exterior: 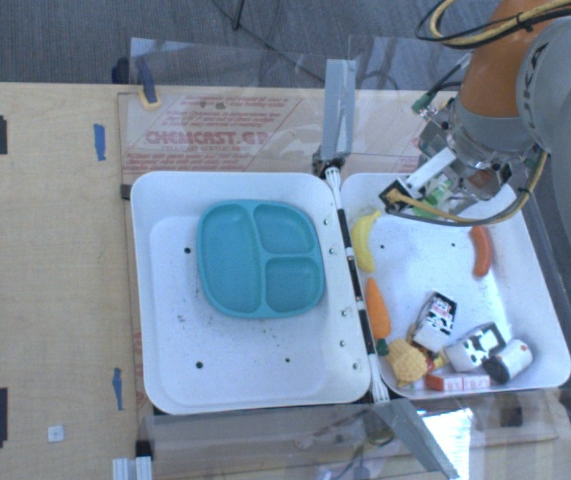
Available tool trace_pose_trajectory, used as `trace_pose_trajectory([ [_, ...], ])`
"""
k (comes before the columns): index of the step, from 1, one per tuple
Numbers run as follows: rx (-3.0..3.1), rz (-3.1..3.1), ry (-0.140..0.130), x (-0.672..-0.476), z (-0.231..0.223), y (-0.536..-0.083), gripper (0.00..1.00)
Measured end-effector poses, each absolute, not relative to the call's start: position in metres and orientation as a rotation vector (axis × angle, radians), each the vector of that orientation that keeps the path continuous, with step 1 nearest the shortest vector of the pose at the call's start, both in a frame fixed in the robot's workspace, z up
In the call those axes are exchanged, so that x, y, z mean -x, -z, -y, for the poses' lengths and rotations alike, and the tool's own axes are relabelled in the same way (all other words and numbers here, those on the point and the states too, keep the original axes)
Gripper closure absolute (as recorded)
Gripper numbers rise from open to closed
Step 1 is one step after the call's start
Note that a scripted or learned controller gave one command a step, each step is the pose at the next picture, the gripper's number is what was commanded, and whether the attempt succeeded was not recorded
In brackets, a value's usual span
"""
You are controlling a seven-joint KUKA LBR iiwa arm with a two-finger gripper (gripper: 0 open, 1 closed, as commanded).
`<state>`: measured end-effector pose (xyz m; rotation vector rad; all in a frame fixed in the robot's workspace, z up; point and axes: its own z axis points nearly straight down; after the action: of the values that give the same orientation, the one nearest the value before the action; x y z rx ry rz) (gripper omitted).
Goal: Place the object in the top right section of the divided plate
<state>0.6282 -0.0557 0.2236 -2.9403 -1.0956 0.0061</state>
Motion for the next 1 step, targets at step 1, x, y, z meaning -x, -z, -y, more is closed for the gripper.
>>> trace_pose_trajectory([
  [1, 2.934, 1.116, -0.006, -0.5998, -0.0188, -0.1837, 1.00],
])
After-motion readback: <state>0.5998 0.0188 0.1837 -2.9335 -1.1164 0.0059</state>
